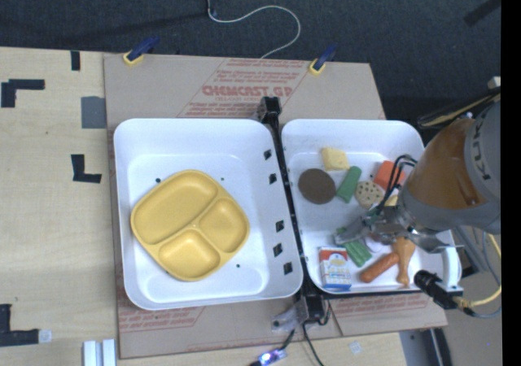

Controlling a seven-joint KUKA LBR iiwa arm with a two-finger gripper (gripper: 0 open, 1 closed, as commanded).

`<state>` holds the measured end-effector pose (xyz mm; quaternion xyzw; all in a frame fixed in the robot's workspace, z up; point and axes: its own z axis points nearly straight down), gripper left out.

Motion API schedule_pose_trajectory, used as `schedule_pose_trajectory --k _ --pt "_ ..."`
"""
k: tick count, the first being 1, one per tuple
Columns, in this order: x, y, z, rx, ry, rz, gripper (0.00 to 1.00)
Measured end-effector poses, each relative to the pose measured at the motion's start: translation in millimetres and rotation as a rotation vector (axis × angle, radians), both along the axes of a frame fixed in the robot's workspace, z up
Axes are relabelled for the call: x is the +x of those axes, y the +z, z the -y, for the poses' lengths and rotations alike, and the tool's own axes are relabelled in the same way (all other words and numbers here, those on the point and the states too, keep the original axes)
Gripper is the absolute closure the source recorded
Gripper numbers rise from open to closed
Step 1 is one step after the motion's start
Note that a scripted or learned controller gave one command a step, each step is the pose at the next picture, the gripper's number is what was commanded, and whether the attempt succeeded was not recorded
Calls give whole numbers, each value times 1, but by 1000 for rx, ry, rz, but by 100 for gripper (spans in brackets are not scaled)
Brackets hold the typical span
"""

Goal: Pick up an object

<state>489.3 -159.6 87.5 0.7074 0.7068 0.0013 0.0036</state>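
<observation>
My gripper point(352, 234) sits low in the right bin point(407, 135) over a green piece point(359, 253); grip state unclear, nothing lifted.

A yellow tray point(190, 224) lay in the white left bin point(146, 141). In the white right bin point(407, 135), a brown disc point(317, 185) sat at nine o'clock, a green block point(350, 183) beside it, an orange carrot point(378, 267) at five o'clock.

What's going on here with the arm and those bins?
The arm reaches into the right bin, its gripper low among toy food: a brown disc, green pieces, a carrot, a small carton. Nothing is visibly held. The left bin holds a yellow tray.
</observation>
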Motion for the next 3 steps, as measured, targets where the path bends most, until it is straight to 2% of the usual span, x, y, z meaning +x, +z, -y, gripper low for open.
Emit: schedule_pose_trajectory --k 1,2,3 --pt "3 13 0 -2 2 8 100" --pt "5 64 10 2 1 -5 100" --pt "4 105 10 3 2 -5 100"
